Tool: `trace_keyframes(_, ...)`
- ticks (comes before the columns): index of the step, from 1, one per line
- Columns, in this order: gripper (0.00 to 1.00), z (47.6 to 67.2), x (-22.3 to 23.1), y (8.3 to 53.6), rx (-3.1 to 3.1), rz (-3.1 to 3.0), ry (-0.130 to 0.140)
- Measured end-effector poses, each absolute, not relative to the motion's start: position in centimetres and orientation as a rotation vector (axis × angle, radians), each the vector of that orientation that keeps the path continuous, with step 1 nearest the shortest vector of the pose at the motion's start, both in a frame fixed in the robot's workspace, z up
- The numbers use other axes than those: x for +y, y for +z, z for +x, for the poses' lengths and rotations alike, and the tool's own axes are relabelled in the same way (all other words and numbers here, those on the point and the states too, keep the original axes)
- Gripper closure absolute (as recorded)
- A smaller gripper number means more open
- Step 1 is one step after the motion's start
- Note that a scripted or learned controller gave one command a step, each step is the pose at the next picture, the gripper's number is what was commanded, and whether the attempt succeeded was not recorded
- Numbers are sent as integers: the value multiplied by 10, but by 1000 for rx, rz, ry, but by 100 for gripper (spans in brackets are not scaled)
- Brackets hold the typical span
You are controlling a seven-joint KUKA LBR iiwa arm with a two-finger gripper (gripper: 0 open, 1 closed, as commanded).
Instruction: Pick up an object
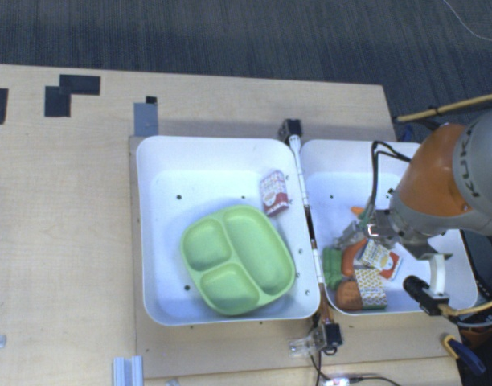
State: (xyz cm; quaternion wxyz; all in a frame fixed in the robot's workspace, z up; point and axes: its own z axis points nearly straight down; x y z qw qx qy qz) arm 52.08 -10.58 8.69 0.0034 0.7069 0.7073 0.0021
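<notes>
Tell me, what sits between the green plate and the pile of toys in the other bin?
In the camera view, the bins' white walls separate green plate from pile.

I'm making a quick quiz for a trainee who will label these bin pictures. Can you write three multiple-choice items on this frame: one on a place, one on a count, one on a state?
1. Where does the green plate lie?
A. In the left bin
B. In the right bin
C. On the bare bench

2. How many compartments does the plate have?
A. Two
B. Three
C. Five

3. How does the gripper stand?
A. Raised above the left bin
B. Parked over the carpet
C. Low in the right bin, at the pile of small items

Answers:
1. A, since the plate rests inside the left bin's walls, with a small packet behind it.
2. B, since the ridges split it into three wells.
3. C, since the arm's end is down among the items near the right bin's front; the view does not settle whether it holds anything.
</notes>
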Motion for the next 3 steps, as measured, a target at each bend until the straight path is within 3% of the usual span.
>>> trace_keyframes(1,100,523,-105,98,2215,2212,13)
trace_keyframes(2,100,488,-26,185,2226,2215,5)
trace_keyframes(3,100,532,12,184,2227,2215,3)
